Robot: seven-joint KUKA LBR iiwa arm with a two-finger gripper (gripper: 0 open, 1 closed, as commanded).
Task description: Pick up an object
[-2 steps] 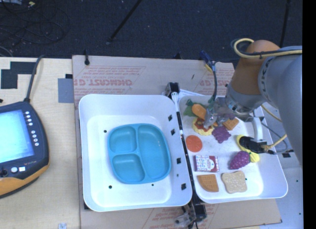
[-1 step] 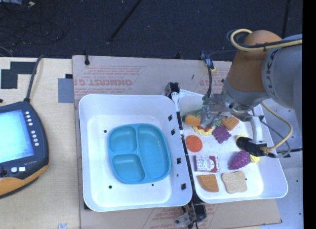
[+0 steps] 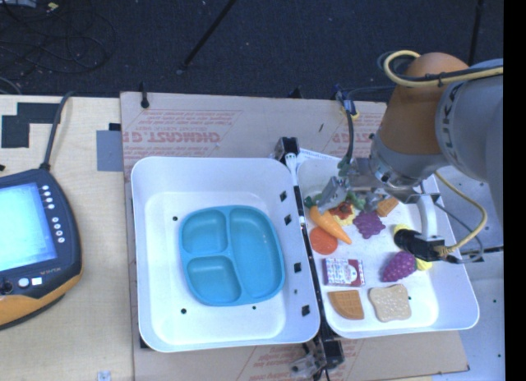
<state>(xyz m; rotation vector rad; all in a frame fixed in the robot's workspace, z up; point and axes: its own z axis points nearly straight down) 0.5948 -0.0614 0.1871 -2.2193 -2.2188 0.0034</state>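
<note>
The right bin (image 3: 460, 309) holds several toy foods. An orange carrot (image 3: 329, 223) lies at its left side beside a red tomato slice (image 3: 324, 243). A small red and green piece (image 3: 344, 209) sits just above the carrot. My gripper (image 3: 339, 193) hangs low over the bin's upper left part, right above that piece and the carrot's top end. I see nothing held in it. A purple grape bunch (image 3: 368, 224) lies to the gripper's lower right, and an orange chunk (image 3: 386, 205) sits under the wrist.
A second grape bunch (image 3: 399, 266), a red carton (image 3: 343, 272), a brown toast slice (image 3: 346, 304) and a pale bread slice (image 3: 389, 302) fill the right bin's near half. The left bin (image 3: 156, 207) holds a blue divided plate (image 3: 230, 254). A tablet (image 3: 29, 240) lies far left.
</note>
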